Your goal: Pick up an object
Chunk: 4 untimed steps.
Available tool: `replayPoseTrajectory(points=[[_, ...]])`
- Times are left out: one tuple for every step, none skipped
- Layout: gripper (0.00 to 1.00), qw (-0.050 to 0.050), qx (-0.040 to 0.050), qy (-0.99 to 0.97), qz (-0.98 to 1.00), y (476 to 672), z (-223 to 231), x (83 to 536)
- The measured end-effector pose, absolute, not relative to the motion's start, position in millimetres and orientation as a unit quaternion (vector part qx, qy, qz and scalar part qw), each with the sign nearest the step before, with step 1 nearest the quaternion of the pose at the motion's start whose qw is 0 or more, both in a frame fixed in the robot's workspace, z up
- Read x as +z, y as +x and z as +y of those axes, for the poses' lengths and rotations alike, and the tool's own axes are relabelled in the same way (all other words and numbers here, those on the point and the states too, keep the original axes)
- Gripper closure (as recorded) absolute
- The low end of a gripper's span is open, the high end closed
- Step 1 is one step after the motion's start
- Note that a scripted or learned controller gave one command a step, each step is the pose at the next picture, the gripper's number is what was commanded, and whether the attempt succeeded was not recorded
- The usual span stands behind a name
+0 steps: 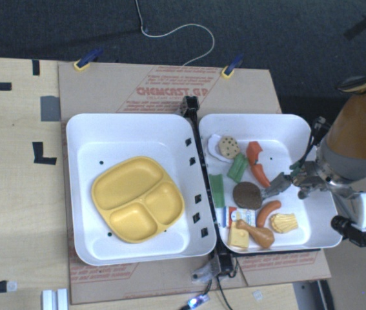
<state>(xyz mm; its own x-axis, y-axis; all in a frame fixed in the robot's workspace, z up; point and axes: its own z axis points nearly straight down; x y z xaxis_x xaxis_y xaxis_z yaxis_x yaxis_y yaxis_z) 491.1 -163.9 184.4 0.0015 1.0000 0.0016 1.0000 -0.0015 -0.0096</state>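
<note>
Our gripper [279, 185] hovers low in the right bin [299, 126]; we cannot tell its opening. At its nine o'clock lies a brown patty [246, 195], a sausage [268, 212] at seven. Left bin [82, 131] holds a yellow divided plate [137, 199].

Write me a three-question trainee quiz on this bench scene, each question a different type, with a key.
1. True or false: the yellow divided plate lies in the right bin.
2. Which item lies nearest the claw? A) brown patty B) cookie C) yellow divided plate
3. Fill in: the sausage lies just above the ____ fries.

Key: 1 false, it lies in the left bin; 2 A; 3 yellow.
</note>
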Motion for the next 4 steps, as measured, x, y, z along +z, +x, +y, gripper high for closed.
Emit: replayPoseTrajectory(points=[[0.00, 0.001, 0.0012, -0.707, -0.707, 492.7, -163.9, 187.2], [0.00, 0.004, 0.0021, -0.707, -0.707, 500.9, -165.7, 133.6], [0.00, 0.000, -0.0008, -0.708, -0.706, 502.1, -165.3, 84.7], [1.00, 0.000, 0.0002, -0.707, -0.708, 501.3, -165.2, 95.4]])
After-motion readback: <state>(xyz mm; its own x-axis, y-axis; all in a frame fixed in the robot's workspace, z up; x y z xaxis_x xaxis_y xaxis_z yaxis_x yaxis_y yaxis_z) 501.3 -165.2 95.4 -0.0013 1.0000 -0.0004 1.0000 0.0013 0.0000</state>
